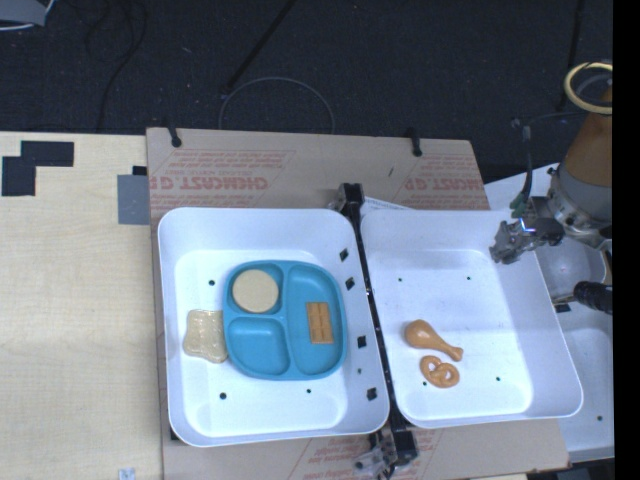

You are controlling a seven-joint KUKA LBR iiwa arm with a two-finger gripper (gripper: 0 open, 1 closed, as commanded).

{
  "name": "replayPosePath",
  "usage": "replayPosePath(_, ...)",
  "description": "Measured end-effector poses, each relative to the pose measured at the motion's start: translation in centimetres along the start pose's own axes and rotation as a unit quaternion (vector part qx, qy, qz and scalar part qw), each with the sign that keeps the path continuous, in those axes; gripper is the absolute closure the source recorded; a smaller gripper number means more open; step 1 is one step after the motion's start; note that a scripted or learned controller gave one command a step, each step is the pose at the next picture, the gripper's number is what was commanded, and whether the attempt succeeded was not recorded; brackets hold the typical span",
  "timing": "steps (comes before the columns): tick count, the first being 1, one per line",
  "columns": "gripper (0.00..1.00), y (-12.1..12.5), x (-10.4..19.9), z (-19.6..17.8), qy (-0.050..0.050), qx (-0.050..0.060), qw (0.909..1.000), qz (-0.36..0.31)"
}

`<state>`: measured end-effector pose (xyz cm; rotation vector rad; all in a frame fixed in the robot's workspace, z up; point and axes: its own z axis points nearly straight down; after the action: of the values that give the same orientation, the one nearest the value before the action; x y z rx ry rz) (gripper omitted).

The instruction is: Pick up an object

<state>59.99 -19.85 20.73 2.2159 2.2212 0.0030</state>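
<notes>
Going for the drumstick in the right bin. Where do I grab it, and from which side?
Probably the thick rounded end of the drumstick, straight down from above, closing across its long axis. It lies flat in the right bin, and its thin end is the part nearest the pretzel; the thick end has more bare floor around it.

The arm (583, 190) is grey and round, like a thick pipe. Above its wrist sits a wide orange band (590, 146) — it looks a bit brown in this light. A yellow cable (588, 70) makes a loop at the top of the band. Below the band the grey part gets wider, like a ring with a pale rim. At the end is the gripper (512, 238) — small, made of shiny grey metal with dark bits and little bright spots. A thin dark wire (527, 158) goes up beside it.
</notes>
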Motion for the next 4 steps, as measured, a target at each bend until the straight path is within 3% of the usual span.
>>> replayPosePath(1,1.0,-0.3,-0.5,-6.2,0.0,0.0,1.0,0.0)
replayPosePath(3,1.0,2.0,10.2,-4.3,0.002,0.004,1.0,-0.001)
replayPosePath(4,1.0,1.3,15.0,-4.3,0.002,0.004,1.0,0.0)
